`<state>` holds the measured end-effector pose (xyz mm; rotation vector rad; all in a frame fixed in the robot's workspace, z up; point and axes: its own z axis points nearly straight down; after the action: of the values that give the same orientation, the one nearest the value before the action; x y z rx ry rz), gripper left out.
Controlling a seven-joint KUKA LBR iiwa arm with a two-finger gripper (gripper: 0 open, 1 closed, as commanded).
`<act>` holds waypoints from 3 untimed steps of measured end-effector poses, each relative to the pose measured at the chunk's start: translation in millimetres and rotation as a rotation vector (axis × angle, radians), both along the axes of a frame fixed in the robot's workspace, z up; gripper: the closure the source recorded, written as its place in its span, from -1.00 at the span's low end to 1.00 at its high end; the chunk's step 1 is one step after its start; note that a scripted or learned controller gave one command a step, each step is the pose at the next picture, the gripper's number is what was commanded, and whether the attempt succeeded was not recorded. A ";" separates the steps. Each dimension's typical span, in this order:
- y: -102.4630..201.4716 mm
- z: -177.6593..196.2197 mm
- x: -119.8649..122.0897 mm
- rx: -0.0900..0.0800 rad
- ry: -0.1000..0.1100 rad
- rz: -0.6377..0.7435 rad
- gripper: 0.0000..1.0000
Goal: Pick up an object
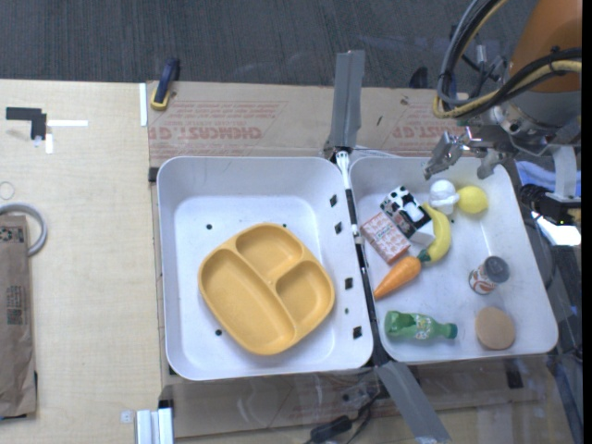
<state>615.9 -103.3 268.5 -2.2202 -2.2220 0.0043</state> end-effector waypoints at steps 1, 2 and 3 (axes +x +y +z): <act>-22.5 -74.2 -36.5 0.000 0.000 0.041 -1.00; -74.7 -165.9 -39.0 0.000 -0.003 0.069 -1.00; -50.4 -176.4 -48.1 0.001 -0.002 0.155 -1.00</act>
<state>567.8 -153.6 92.1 -2.0421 -2.3884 0.0011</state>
